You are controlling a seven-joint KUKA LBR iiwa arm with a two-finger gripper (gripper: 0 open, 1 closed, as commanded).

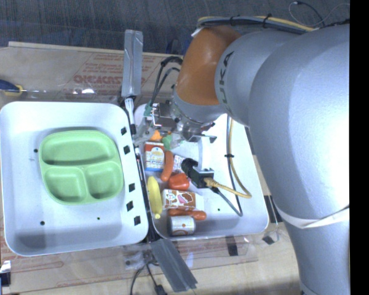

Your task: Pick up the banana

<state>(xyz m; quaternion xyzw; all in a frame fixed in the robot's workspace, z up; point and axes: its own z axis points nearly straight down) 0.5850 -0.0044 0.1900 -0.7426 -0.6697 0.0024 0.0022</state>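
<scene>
Starting at the near edge of the right bin (249, 226), I see a small tin (182, 225) lying by the front wall, with an orange-red sausage-like piece (194, 214) just behind it and a brown carton (179, 198) touching that. The banana (154, 195) lies lengthwise along the bin's left wall, right beside the carton and free of the arm. Moving up the bin, there's a red toy (179, 180), an orange carrot-like stick (167, 165) and a white juice box (154, 157) packed close together. A black fitting (195, 174) with a yellow cable (234, 192) trails to the right. Further back, the gripper (166, 128) sits low over the far end of the pile; whether it's wide or narrow I cannot tell. In the left bin (18, 226) rests a green divided tray (81, 166).
</scene>
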